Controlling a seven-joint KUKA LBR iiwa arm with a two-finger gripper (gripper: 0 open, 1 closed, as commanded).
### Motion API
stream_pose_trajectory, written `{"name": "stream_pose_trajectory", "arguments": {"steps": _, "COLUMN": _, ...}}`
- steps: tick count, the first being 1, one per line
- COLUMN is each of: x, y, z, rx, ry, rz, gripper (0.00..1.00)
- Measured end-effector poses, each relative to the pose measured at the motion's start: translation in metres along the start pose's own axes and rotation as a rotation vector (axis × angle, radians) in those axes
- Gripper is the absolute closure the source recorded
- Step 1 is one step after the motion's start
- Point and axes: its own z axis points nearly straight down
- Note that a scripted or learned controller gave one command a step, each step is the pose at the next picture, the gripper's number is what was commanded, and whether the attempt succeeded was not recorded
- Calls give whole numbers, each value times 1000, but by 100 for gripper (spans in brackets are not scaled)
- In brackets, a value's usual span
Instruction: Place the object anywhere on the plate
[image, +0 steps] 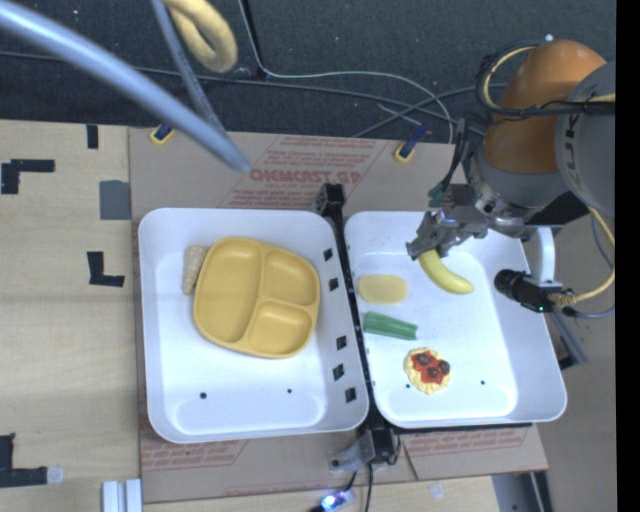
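A yellow plate (256, 297) with three compartments lies in the left bin (170, 400). My gripper (432, 248) hangs over the upper part of the right bin (530, 400), and a yellow banana (447, 274) sticks out just below its fingertips, slanting down to the right. The banana's upper end sits at the fingers; whether it is lifted off the bin floor is unclear. The grey arm with its orange band (545, 90) reaches in from the upper right.
The right bin also holds a pale yellow oval piece (383, 289), a green pod-shaped piece (389, 324) and a small pizza-like piece (428, 370). A tan sponge-like block (192, 268) is tucked under the plate's left edge. Cables cross the back.
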Motion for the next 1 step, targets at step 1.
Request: {"name": "stream_pose_trajectory", "arguments": {"steps": 1, "x": 54, "y": 10, "z": -1, "rx": 0, "ry": -1, "rz": 0, "gripper": 100}}
